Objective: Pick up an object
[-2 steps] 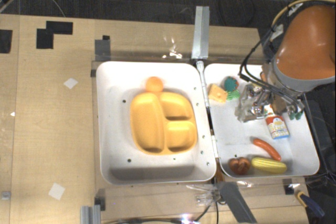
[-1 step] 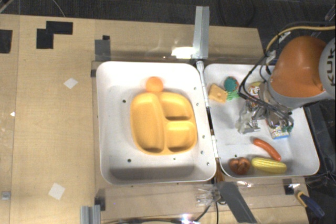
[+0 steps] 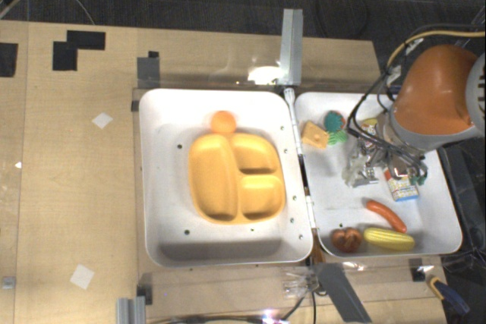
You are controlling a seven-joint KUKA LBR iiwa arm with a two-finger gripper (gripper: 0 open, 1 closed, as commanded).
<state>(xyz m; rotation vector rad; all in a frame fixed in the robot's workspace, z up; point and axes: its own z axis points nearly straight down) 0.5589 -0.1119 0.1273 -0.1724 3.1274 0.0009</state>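
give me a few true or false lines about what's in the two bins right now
1. The yellow divided tray lies in the left bin. True.
2. The orange ball sits in the right bin. False: it is in the left bin, at the tray's far edge.
3. The corn cob lies near the right bin's front edge. True.
4. The claw hangs over the left bin. False: over the right bin.
5. The carrot lies inside the tray. False: it is in the right bin.

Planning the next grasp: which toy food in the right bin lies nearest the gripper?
The orange carrot, just below the gripper; the corn and brown fruit lie farther, by the bin's front wall.
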